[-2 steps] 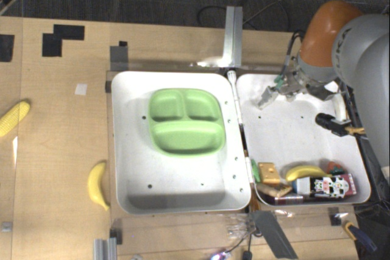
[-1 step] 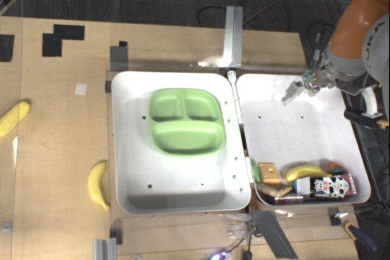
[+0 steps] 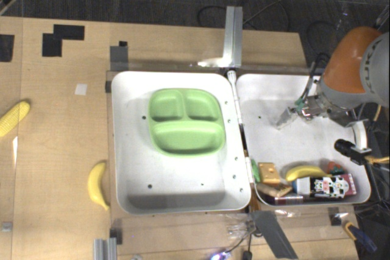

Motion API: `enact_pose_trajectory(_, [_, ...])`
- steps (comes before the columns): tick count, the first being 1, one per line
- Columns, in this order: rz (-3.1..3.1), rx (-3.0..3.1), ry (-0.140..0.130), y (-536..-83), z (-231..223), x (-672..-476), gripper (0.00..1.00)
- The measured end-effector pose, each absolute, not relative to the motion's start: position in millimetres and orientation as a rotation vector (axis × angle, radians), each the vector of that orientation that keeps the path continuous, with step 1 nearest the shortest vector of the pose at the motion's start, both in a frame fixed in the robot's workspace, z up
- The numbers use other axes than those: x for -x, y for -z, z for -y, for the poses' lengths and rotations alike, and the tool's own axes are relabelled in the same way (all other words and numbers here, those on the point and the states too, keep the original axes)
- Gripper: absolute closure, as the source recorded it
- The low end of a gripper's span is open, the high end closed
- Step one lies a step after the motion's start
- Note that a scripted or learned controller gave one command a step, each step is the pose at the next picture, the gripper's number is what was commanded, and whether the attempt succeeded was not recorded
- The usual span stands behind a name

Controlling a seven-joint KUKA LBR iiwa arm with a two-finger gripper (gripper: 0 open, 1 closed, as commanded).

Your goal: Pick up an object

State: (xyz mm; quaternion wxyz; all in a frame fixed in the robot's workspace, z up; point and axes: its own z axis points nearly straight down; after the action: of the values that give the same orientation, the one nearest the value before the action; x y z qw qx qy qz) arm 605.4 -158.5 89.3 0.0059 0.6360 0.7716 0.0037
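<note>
My claw hangs narrow and holding nothing over bare floor in the right bin, so no pick is done yet, and the banana and the other clutter lie below it, well apart.

Two white bins, one green divided plate, two bananas, one corn cob, one small box.

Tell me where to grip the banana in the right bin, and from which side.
Probably grip the banana at mid-curve, coming straight down from above. It lies flat along the right bin's near edge with clutter against its near side, so the hand should close across its narrow width.
</note>
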Motion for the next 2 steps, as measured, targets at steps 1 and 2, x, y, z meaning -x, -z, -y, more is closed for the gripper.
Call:
enact_pose_trajectory(1, [-2.504,-1.882,-0.012,-88,121,-658.3,0.0])
enact_pose_trajectory(2, [-2.136,-2.289,-0.017,-89,102,-606.6,0.0])
